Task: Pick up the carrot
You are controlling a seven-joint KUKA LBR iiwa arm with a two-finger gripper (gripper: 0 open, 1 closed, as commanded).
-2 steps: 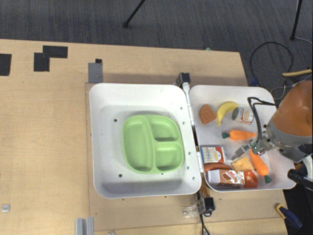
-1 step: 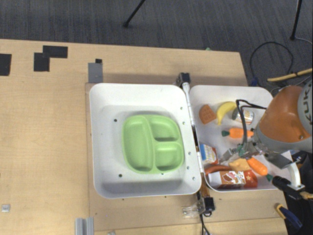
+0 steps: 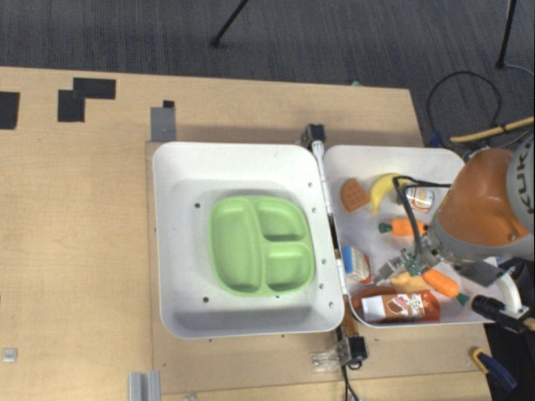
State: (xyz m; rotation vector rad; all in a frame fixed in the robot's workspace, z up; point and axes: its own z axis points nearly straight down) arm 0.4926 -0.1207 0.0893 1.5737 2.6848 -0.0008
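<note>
Two orange carrots are lying in the right bin (image 3: 393, 164): one carrot (image 3: 405, 227) just behind the gripper (image 3: 405, 266), another carrot (image 3: 441, 282) just beside it, partly under the wrist. Whether the jaws are gripping anything, I cannot tell; clutter is crowding them.
</note>
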